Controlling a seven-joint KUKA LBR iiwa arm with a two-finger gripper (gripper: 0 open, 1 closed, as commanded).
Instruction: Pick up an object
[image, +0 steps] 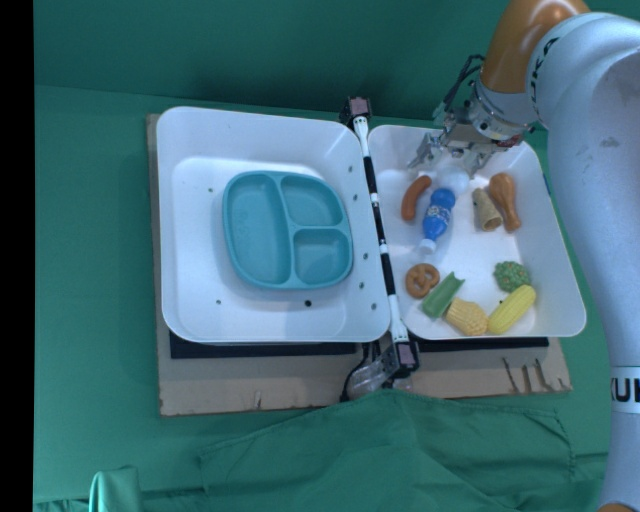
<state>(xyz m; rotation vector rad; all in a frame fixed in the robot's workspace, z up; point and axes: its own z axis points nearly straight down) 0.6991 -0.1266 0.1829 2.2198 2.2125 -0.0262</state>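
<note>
Claw spread open, holding nothing, hovering just above cap end of blue bottle. Bottle lies beside sausage; probably light, rigid, slippery plastic; grip across mid-body.

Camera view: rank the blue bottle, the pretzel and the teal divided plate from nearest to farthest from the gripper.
1. Blue bottle: right bin, just below the gripper.
2. Pretzel: right bin, lower down, near the divider.
3. Teal divided plate: left bin, across the divider.
</note>
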